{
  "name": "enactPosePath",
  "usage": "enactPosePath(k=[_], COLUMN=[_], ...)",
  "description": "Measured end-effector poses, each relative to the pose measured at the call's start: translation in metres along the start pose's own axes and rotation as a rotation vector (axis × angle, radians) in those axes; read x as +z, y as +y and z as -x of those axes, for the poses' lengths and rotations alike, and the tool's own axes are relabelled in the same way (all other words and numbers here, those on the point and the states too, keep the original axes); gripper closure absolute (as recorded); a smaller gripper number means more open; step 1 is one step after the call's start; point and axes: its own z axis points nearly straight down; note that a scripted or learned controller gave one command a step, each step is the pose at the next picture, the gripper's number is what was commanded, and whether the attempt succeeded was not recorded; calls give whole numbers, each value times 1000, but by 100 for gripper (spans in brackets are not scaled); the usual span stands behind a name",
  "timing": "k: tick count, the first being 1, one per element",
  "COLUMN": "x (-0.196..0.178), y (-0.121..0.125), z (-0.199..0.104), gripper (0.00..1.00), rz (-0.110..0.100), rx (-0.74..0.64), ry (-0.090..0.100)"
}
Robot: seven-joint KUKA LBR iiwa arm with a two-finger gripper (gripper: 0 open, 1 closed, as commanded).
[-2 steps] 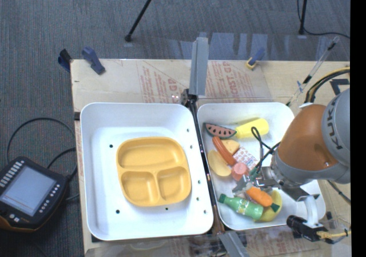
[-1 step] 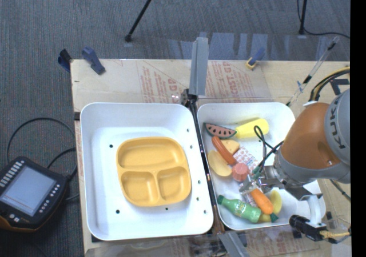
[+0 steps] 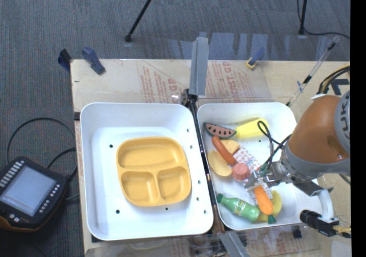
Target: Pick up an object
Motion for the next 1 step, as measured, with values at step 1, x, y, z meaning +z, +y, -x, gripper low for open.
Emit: enactPosePath(k=[1], x=[-126], y=[2], z=[-67], gripper=[100], rz=[5], rx=[91], ry=[-1])
